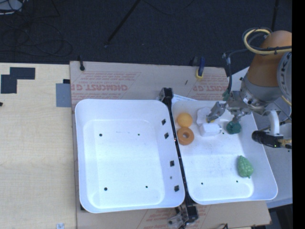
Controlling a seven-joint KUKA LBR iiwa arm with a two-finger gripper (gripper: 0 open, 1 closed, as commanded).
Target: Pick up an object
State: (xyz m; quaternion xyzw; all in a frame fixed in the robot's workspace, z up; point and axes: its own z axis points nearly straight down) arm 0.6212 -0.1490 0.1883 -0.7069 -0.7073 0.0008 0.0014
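White plastic makes up both shallow bins on the table point(38, 151); the left bin point(124, 154) sits beside the right bin point(224, 175), which holds every candidate for picking. Grey and orange, the arm point(267, 66) leans in from the right so its tool point(224, 109) hangs over the bin's far corner, just above a white block point(208, 127); whether it is clenched I cannot tell. Scattered loosely: green lump point(245, 166), teal piece point(233, 127), orange ring point(185, 136), orange ball point(184, 119)

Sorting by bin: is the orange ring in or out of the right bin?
In: the orange ring lies on the right bin floor near the divider.
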